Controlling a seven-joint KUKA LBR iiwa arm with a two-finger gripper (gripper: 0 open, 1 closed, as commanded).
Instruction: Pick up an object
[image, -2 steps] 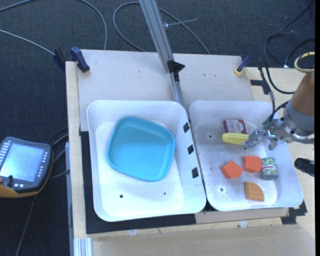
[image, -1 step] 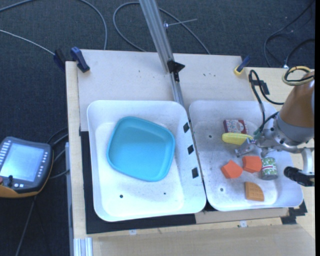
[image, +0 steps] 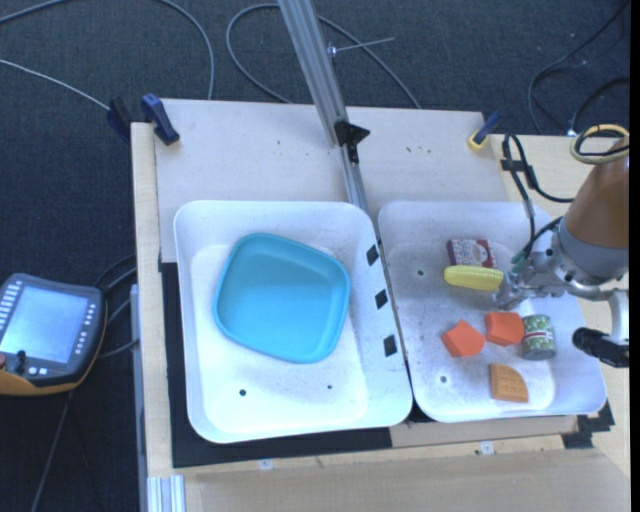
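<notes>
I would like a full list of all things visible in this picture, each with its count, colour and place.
bins: two, white, side by side on the bench
plate: one, light blue, in the left bin
corn cob: one, yellow, upper part of the right bin
packet: one, red and white, just behind the corn cob
blocks: two, orange, middle of the right bin
can: one, green label, right of the blocks
wedge: one, tan-orange, front of the right bin
handheld pendant: one, grey with a screen, floor at far left
clamps: two, blue, bench's back corners
pincer: one, grey, at the corn cob's right end
</notes>
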